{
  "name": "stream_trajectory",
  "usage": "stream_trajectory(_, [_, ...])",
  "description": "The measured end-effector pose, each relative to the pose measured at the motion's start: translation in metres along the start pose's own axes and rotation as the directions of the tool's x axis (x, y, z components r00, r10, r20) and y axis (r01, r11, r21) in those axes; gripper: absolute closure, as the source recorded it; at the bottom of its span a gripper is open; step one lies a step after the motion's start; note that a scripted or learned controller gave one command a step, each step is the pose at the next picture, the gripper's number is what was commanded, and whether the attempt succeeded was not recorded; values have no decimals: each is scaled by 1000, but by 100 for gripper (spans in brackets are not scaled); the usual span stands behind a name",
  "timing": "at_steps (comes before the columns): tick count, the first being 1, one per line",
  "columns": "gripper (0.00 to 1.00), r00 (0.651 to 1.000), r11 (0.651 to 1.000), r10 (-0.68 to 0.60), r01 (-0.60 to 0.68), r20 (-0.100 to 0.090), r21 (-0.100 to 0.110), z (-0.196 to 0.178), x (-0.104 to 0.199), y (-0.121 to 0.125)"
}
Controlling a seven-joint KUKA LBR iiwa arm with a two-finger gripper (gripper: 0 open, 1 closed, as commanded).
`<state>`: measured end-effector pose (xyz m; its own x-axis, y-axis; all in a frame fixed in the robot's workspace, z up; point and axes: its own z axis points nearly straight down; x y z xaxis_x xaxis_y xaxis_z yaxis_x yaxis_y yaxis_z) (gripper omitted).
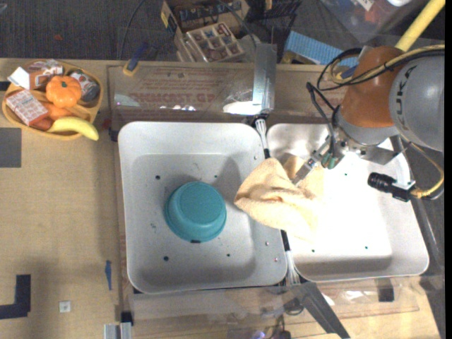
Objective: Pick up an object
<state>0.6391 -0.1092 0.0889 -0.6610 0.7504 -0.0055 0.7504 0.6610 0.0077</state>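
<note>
A crumpled pale yellow cloth [275,200] lies across the divider between the two white bins, part in the left bin [141,189] and part in the right bin [367,239]. Its upper right corner rises to a peak at my gripper [302,171], which reaches down from the grey and orange arm on the right. The gripper's narrow fingers are shut on that raised fold of cloth. A teal bowl [196,211] sits upside down in the middle of the left bin, apart from the cloth.
A black cable end [385,183] hangs over the right bin beside the wrist. A basket of toy fruit [53,101] stands at the far left of the bench. Cardboard and clutter line the back edge.
</note>
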Motion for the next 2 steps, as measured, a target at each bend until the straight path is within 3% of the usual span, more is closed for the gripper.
stream_trajectory(1, [0, 1000, 1000, 0, 0, 0, 0, 0, 0, 0])
stream_trajectory(2, [0, 990, 990, 144, -144, -1, 5, -66, -11, 26])
